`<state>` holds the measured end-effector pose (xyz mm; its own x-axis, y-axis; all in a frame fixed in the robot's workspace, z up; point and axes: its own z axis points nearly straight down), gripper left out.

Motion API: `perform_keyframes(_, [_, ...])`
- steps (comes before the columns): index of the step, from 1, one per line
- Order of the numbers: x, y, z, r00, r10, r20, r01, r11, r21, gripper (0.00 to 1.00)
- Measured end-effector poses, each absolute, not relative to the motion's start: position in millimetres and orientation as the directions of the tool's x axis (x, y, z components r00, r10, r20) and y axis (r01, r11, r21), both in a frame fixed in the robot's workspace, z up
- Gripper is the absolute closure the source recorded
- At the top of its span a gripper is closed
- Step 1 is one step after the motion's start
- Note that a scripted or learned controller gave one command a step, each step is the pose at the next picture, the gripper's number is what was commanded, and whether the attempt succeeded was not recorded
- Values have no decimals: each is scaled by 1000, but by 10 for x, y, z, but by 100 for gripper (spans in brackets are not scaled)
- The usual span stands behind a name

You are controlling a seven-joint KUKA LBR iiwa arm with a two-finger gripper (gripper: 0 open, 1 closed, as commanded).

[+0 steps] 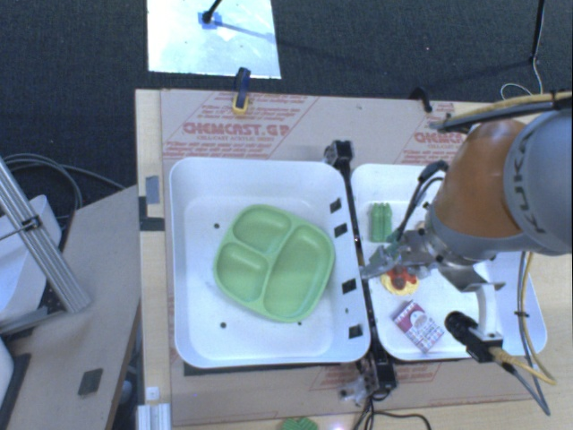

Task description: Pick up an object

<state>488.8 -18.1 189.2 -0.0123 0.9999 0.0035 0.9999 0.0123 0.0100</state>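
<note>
My gripper hangs low over the right bin, near its left wall. Just below it in the view lies a small yellow and red object, partly covered by the gripper. A green ridged block lies further back in the same bin. A red and white packet rests near that bin's front edge. Nothing shows clearly between the fingers. The grey and orange arm covers much of the right bin.
The left bin holds a light green divided plate at its middle. A black clip strip runs along the wall between the two bins. Cardboard lies under both bins.
</note>
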Motion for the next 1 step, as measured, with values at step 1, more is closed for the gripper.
perform_keyframes(1, [4864,-739,1845,4,1000,-2,1000,-4,2,0])
